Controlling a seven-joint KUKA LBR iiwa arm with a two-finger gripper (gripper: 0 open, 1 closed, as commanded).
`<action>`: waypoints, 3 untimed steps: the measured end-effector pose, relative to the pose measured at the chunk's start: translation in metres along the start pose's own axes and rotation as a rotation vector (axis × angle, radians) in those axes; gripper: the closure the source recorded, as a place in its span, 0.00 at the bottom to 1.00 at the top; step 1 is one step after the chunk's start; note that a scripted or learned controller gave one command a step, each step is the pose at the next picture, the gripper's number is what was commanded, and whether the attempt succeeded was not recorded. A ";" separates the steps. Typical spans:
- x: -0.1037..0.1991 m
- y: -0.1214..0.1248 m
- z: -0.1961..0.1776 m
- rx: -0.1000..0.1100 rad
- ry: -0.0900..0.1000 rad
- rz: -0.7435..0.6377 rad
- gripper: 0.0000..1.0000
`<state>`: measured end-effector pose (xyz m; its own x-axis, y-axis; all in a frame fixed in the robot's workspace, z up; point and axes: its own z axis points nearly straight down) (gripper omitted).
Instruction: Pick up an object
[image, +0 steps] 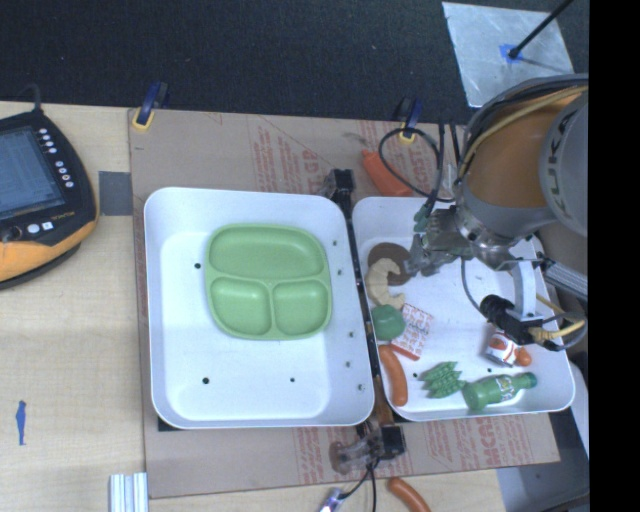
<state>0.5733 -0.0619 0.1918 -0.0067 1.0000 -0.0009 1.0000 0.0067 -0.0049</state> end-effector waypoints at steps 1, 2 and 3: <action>-0.043 0.000 0.024 0.002 0.000 0.002 1.00; 0.047 0.051 -0.001 -0.002 0.002 0.000 1.00; -0.017 0.056 0.000 -0.003 0.000 0.006 1.00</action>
